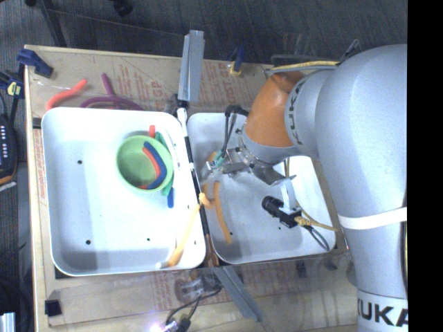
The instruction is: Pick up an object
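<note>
My gripper (pixel 216 163) sits low in the right bin (pixel 304 251), near the wall it shares with the left bin (pixel 62 185). I cannot tell how it is set. A long orange strip (pixel 223 216) lies on the right bin's floor just below my gripper. The left bin holds a green bowl (pixel 142 164) containing red and blue curved pieces. A pale yellow stick (pixel 185 235) leans on the left bin's right edge.

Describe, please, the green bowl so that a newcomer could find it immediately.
Start at the left white bin. In its upper middle sits the green bowl, round and pale green. It alone holds curved red and blue pieces, unlike the thin orange stick near the bin's right wall.
</note>
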